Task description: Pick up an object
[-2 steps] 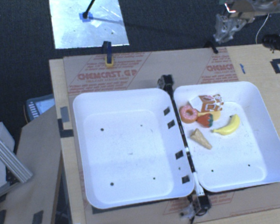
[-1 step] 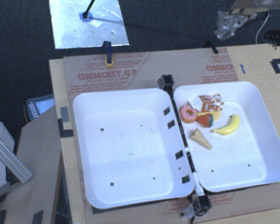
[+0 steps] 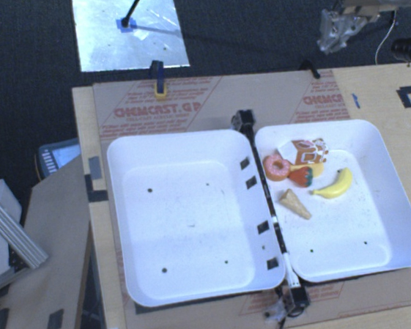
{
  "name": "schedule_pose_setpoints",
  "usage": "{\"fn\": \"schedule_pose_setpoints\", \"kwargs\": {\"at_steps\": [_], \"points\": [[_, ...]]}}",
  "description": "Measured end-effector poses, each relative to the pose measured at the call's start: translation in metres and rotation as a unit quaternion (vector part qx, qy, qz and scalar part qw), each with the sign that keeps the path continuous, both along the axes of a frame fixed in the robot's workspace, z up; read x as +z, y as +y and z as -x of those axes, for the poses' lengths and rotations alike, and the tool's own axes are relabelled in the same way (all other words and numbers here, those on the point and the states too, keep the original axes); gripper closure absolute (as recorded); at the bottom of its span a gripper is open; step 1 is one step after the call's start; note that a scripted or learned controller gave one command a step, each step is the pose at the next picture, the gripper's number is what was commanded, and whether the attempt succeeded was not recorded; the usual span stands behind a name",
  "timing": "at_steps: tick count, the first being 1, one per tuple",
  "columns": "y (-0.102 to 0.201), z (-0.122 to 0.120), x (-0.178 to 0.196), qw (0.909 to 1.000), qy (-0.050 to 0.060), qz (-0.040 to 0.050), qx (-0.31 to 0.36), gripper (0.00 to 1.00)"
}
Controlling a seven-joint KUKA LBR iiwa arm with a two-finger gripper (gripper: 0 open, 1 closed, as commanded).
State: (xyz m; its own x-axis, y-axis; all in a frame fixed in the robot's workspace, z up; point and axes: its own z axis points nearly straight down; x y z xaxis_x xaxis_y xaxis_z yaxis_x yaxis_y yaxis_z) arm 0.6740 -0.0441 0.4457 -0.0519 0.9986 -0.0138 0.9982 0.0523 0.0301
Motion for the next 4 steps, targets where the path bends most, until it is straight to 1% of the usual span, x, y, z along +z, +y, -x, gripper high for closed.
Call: {"fn": "schedule_pose_setpoints", "kwargs": {"at_steps": [4], "points": [[0.002,-0.002,0.046,0.9999,-0.007,0.0031,0.009,1.0]]}}
